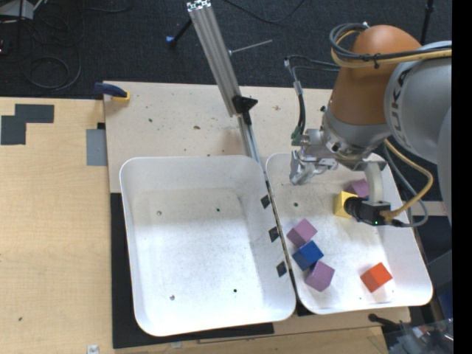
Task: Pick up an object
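Two bins point(147, 175) sat side by side; the right one held a blue cube point(308, 254), two purple cubes point(302, 233), an orange cube point(377, 277) and a yellow block point(344, 204). At upper right, the gripper point(304, 169) hung over its far end, grip state unclear.

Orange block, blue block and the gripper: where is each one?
orange block point(377, 277), camera view, top face.
blue block point(307, 254), camera view, top face.
gripper point(301, 174), camera view, between its fingertips.

Grey arm point(413, 102) with orange band from the right, wrist bent down, tool point(304, 169) low, fingertips apart.
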`<move>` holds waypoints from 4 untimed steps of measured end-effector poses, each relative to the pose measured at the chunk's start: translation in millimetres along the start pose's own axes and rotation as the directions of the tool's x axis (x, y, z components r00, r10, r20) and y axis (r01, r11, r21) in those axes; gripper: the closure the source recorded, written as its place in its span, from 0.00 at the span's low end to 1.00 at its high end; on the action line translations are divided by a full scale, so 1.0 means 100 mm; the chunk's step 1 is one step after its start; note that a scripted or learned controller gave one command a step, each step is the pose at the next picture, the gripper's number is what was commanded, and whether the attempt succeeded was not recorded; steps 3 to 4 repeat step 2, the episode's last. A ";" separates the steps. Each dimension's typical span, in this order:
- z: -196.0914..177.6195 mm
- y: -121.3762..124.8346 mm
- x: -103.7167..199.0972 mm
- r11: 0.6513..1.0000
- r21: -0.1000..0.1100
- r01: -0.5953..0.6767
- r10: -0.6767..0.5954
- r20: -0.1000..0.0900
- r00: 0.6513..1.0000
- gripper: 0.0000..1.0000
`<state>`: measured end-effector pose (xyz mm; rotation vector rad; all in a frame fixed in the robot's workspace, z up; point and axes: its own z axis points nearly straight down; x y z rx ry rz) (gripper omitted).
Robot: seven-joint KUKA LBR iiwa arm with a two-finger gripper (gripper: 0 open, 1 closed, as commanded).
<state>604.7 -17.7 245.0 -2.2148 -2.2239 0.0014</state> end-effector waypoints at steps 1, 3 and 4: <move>-0.05 0.14 0.54 1.000 -0.001 0.001 -0.001 0.000 1.000 1.00; -0.01 0.29 1.14 1.000 -0.001 0.001 -0.001 0.000 1.000 1.00; -0.01 0.29 1.14 1.000 -0.001 0.001 -0.001 0.000 1.000 1.00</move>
